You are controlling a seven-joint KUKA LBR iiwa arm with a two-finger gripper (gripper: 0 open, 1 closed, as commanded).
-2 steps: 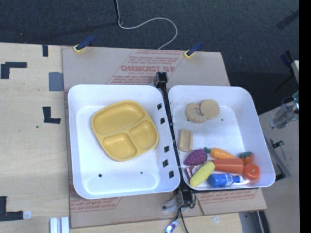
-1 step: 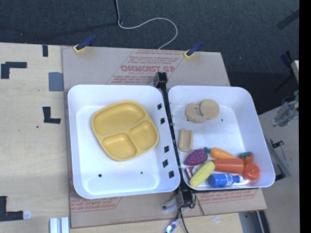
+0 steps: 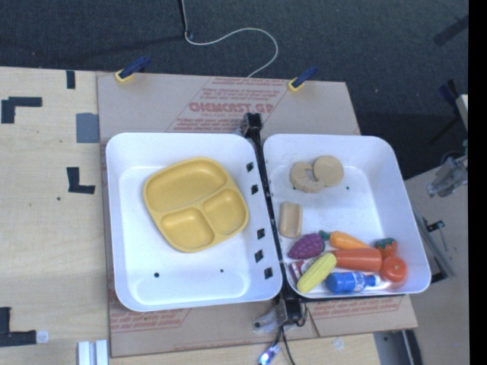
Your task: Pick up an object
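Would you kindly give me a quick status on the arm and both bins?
Arm parts at right edge, outside the bins; nothing held. Toy food clustered in right bin, untouched. Yellow divided plate in left bin. Nothing blocking the food.

Pale grey metal arm (image 3: 447, 175) — blurred.

Arm (image 3: 450, 175) shows at far right of view, approx mid-height, as a small pale-grey piece w/ a darker bit just below it. It sits out past the right bin, not over either bin. Lower-left tip is prob. the claw (image 3: 437, 188), angled down-left; too blurred and small to tell more.
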